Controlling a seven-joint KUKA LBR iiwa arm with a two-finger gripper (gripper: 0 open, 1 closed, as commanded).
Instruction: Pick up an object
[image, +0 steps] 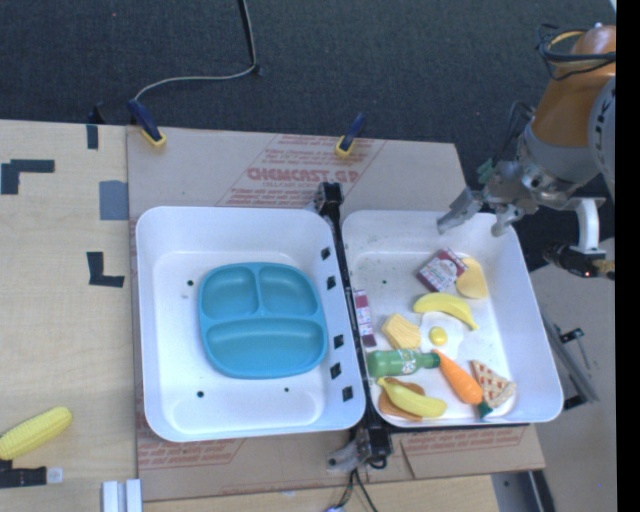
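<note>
My gripper (473, 218) hangs over the far rim of the right bin (385, 250), its two grey fingers spread open with nothing between them. Just below it in that bin lie a dark red packet (440, 271) and a pale yellow chip-shaped piece (472, 281). Further toward the front sit a banana (446, 309), a fried egg (440, 337), a cheese wedge (401, 331), a green bottle (401, 362), a carrot (460, 379), a pizza slice (493, 384) and a hot dog with a second banana (410, 399).
The left bin (160, 300) holds a blue divided plate (264, 319). A yellow corn cob (35, 431) lies on the bench at the front left. Clamps (148, 124) hold the cardboard sheet at the back. The arm's orange band (580, 70) rises at the right.
</note>
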